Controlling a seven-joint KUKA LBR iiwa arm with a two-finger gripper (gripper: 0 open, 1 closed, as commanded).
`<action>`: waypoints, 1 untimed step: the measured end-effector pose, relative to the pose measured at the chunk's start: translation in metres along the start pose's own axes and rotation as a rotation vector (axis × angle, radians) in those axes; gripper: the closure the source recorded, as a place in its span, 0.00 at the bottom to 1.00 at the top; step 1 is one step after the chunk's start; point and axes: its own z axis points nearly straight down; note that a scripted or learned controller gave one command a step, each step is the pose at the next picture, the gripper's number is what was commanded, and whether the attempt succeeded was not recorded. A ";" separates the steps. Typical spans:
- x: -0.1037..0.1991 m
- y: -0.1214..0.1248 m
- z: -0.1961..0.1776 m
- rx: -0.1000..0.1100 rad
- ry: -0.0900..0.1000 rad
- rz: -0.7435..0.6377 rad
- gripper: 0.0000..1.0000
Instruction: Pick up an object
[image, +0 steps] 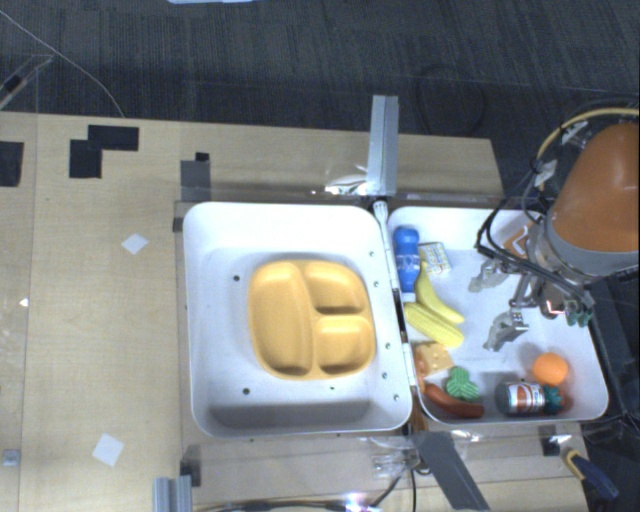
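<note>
1. A pale wooden tabletop (90, 330) fills the scene beneath a strip of dark carpet at the top, with black tape marks near its upper left corner and small white paper squares scattered on its left side.

2. The left white bin (210, 400) holds a yellow divided tray (308, 318), lying flat near the bin's centre with three compartments facing up.

3. A grey metal post (384, 145) stands at the far edge, above the seam where the two bins meet.

4. The right white bin (595, 395) carries the loose objects: a blue bottle (405, 257) lies along its left wall, with a small white packet (435, 258) just beside it.

5. Below them lie two yellow bananas (435, 315), touching each other, then a piece of yellow cheese (432, 357).

6. At the near left corner, a green toy (460, 382) rests against a red sausage (455, 402).

7. Further right along the near wall, a can (525, 398) lies on its side, with an orange (549, 369) just above it.

8. The gripper (512, 300) hangs over the middle of the right bin, fingers (507, 328) spread apart and grasping nothing, above bare bin floor between the bananas and the orange.

9. The arm's orange band (600, 195) bulks in from the right edge.
</note>
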 end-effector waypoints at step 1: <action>0.035 -0.027 0.108 0.002 -0.009 -0.313 0.00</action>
